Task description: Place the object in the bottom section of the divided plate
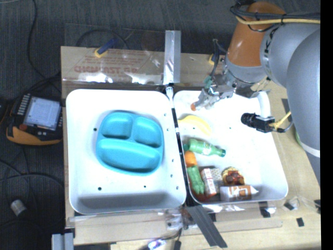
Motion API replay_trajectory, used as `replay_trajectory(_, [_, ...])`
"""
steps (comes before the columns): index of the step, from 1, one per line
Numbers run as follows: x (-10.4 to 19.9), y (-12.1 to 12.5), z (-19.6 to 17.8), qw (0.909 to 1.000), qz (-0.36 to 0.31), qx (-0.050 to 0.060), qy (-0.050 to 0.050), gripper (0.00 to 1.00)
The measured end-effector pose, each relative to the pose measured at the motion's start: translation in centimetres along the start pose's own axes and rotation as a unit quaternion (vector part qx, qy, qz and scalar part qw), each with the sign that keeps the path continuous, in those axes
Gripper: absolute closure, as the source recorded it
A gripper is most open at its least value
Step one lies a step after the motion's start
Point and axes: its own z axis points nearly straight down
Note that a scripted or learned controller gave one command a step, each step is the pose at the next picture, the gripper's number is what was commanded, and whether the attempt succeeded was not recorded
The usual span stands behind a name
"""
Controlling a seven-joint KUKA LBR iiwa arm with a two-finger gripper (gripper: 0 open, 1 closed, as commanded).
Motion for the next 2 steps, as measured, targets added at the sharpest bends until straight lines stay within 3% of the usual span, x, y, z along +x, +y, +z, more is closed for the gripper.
replay_trajectory(1, [7.40,4.06,-3.93,0.9856,-0.169,-0.001,0.002,1.00])
replay_trajectory(2, [7.44,4.11,-4.83,0.9856,-0.169,-0.002,0.001,1.00])
